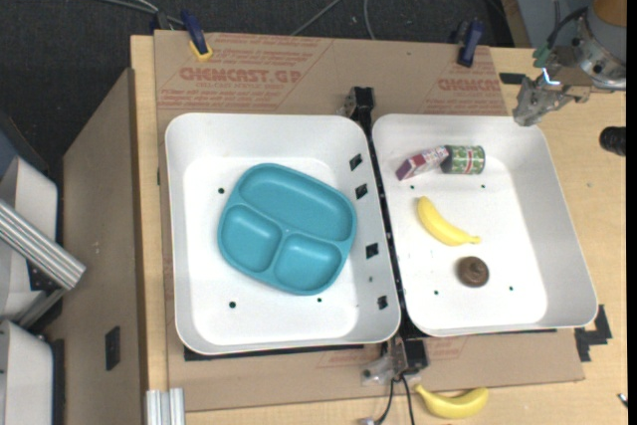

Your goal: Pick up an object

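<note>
The right bin (557, 244) holds a yellow banana (444, 222), a small brown round object (472, 272) below it, and a green-and-purple tube or can lying on its side (442, 161) near the top. A blue compartment plate (287, 227) lies in the left bin (189, 214). My gripper (530, 105) hangs above the right bin's upper right corner, away from all the objects, with nothing seen between its fingers.
A second banana (453, 401) lies outside the bins at the bench's front edge. Blue clamps (196, 39) (470, 42) hold the cardboard at the back. Cables run behind the bench. A black divider with clips (370, 204) sits between the bins.
</note>
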You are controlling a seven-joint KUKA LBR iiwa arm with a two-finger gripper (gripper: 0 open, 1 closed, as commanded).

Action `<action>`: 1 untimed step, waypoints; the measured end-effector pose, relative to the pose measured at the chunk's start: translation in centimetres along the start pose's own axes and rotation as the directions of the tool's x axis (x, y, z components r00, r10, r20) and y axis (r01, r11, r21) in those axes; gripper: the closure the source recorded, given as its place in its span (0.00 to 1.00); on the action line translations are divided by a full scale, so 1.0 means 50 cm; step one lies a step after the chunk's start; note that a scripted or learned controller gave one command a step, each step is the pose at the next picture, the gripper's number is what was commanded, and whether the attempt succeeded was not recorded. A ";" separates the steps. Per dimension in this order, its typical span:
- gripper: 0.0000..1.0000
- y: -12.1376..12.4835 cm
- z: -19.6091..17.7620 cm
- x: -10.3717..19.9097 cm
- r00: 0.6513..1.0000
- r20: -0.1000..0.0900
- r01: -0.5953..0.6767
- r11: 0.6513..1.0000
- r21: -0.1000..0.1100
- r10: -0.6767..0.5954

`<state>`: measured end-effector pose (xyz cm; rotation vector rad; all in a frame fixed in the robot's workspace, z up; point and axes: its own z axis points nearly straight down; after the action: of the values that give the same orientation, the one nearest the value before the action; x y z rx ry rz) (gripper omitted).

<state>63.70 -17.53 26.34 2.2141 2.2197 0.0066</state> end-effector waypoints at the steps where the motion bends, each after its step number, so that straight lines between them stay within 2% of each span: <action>1: 1.00 0.003 0.032 0.106 1.000 -0.004 0.003 1.000 0.010 -0.003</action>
<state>63.87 -12.21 24.74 2.2172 2.2304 0.0002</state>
